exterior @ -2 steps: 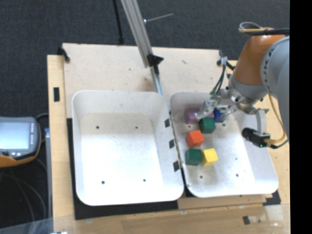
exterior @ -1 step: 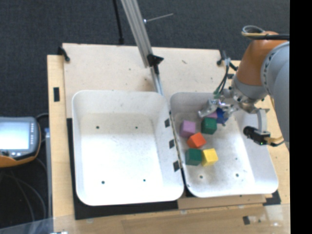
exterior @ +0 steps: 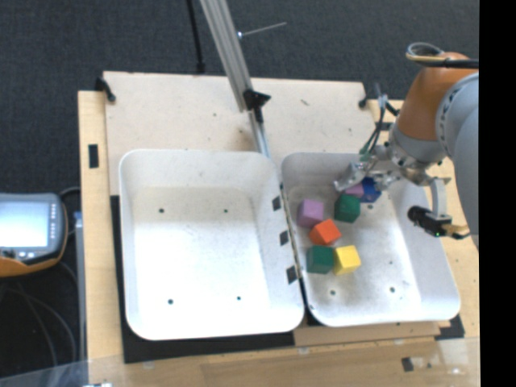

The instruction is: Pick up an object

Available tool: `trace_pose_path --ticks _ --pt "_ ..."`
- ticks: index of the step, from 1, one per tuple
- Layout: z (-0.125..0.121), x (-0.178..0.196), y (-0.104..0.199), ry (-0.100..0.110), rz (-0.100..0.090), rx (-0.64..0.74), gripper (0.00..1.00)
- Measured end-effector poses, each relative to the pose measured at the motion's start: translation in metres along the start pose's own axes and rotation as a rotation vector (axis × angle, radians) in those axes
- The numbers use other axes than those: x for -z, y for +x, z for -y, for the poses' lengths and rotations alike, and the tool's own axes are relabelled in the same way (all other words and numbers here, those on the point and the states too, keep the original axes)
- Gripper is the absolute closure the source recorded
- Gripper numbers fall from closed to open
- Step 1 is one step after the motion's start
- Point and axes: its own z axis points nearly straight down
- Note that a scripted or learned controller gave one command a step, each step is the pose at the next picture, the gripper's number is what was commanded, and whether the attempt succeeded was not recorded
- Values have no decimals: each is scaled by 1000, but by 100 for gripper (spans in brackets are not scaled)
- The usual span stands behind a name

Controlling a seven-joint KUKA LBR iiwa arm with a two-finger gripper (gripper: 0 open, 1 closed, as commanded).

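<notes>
Two bins [exterior: 201, 325] before me; the blocks cluster in the right one's left half: purple [exterior: 311, 211], orange [exterior: 326, 232], green [exterior: 321, 259], yellow [exterior: 347, 258]; room along its right wall; the gripper [exterior: 363, 182] sits low over a blue block [exterior: 371, 189] near the far rim, grip I cannot tell.

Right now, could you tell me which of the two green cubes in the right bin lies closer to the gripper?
The upper green cube, just below the gripper and above the orange cube. The other green cube sits lower, beside the yellow cube.
</notes>
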Motion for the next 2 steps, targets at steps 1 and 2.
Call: trace_pose_path --ticks 1,2 --pt "4 -3 1 1 -2 -1 0" --pt "0 -4 0 -4 0 -3 0"
